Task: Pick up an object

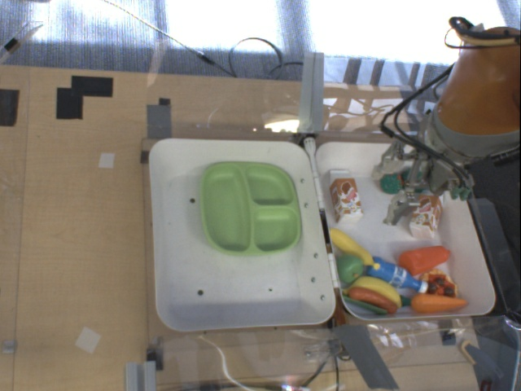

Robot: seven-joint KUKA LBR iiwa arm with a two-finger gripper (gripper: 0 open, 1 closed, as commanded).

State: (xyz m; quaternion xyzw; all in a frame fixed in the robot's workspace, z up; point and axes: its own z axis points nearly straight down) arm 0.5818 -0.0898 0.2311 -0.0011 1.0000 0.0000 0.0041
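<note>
My gripper [395,188] hangs low over the back of the right bin [480,255], with its two fingers [399,209] spread apart, so it is open. A small brown-and-white carton [426,217] lies just right of the lower finger, close to it but not between the fingers. A taller carton [346,198] stands to the left of the gripper near the bin's left wall. At the front of the bin are a red pepper [423,259], a carrot [438,304], a blue bottle [397,275], a banana [352,243] and a hot dog [372,298].
The left bin [183,283] holds a green divided plate [251,206]. A metal post [309,96] stands behind the divider between the bins. The arm's orange band [488,84] looms over the back right corner, with cables trailing down toward the wrist.
</note>
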